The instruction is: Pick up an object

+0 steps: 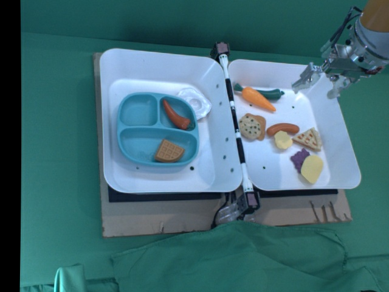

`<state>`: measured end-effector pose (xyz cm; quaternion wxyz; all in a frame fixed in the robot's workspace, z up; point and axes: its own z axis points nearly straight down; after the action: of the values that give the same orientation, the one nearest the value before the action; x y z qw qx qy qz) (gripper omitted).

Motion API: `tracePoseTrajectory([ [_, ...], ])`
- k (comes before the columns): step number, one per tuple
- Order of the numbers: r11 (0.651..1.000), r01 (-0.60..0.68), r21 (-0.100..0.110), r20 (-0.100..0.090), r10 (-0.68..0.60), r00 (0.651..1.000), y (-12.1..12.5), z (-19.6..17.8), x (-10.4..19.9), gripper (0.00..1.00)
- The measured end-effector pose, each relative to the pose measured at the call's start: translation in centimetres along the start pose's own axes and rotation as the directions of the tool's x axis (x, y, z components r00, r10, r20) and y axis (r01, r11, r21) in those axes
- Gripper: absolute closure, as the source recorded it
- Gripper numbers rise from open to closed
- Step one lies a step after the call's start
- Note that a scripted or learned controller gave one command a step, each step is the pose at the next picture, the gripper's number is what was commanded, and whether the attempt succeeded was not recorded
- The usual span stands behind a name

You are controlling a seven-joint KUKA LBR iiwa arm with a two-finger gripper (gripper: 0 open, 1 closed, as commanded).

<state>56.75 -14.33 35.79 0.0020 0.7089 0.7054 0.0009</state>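
Note:
My gripper (pixel 321 84) hangs above the far right corner of the right bin (pixel 340 139), open, with nothing between its fingers. Below and left of it in that bin lie a carrot (pixel 258 98), a dark green piece (pixel 276 92) beside the carrot, a cookie (pixel 251 126), a sausage (pixel 282 128), a pizza slice (pixel 308 139), a small yellow piece (pixel 282 140), purple grapes (pixel 299 158) and a yellow chip (pixel 312 169). None of them touches the gripper.
The left bin (pixel 121 72) holds a teal divided plate (pixel 141 140) with a red sausage (pixel 175 115) and a waffle (pixel 168 151) in its compartments. A clear plastic piece (pixel 196 101) lies at the plate's far right. A hinged divider (pixel 234 123) separates the bins.

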Motion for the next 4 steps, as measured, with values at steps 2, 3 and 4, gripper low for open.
tracePoseTrajectory([
  [2, 1.0, 0.001, 0.005, 0.0, -0.001, 1.0, 1.0, 5.0, 0.2, 0.0],
  [3, 1.0, 0.0, 0.005, 0.0, 0.0, 1.0, 1.3, 9.2, -0.3, 0.0],
  [4, 1.0, 0.001, 0.007, -0.001, -0.001, 1.0, 0.4, 14.0, -0.2, 0.0],
])
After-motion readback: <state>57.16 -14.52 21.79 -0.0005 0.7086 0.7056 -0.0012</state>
